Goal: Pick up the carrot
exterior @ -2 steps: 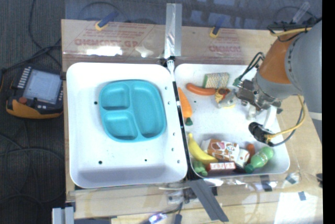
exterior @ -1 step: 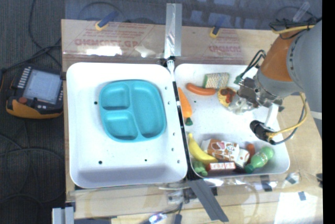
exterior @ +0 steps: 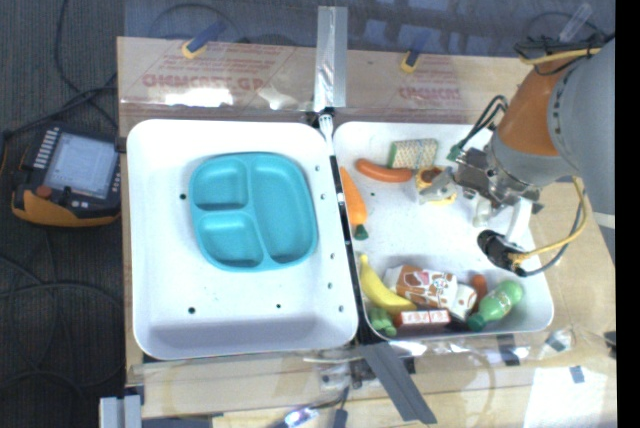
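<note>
On the floor off the bench's left edge lay a teach pendant (exterior: 70,178), its cable trailing away, clear of the work. The left bin (exterior: 150,316) carried a blue divided plate (exterior: 255,209) near its middle, lying flat, apparently only one more item of the set-up, since the task named no place to put anything.

The right bin (exterior: 440,246) held the clutter. The carrot (exterior: 351,204) lay along that bin's left wall, orange body pointing toward the far edge and green top toward the near edge, so close to the wall that a finger would probably have little room on that side. Below it a banana (exterior: 381,289) curved toward the near left corner, close to the carrot's green end without clearly touching it. A sausage (exterior: 385,171) lay near the far edge with a small patterned sponge (exterior: 414,153) just behind it. Along the near edge sat a carton (exterior: 433,288), a red packet (exterior: 424,319) and a green bottle (exterior: 497,305).

The gripper (exterior: 452,182) hung low over the bin's far right part, near the sausage's right end and well apart from the carrot. Something small and pale showed at its tip, but whether the jaws were spread or closed, or had hold of anything, could not be told. By this showing the carrot had not been picked up, and the arm would need to cross the bin leftward.
</note>
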`<state>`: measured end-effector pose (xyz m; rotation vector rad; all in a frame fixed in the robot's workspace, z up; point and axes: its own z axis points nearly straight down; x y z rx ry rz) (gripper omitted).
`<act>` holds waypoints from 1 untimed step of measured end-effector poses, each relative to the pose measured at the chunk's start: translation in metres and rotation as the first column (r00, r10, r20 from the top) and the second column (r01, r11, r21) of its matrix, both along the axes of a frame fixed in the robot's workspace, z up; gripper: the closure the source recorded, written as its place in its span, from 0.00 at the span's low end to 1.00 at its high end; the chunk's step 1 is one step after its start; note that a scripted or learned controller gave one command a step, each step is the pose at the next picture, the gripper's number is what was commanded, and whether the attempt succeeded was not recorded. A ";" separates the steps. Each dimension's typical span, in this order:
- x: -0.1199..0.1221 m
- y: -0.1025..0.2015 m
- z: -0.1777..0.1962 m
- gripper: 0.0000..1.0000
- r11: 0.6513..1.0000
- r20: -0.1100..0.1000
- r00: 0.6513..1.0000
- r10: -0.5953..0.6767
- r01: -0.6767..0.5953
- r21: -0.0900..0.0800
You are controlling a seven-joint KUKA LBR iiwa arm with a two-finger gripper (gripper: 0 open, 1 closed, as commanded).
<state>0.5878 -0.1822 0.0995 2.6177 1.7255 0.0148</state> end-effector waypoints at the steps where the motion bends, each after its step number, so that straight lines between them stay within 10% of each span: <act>1: 0.080 -0.009 0.151 0.00 0.995 -0.014 0.995 -0.098 0.098 -0.005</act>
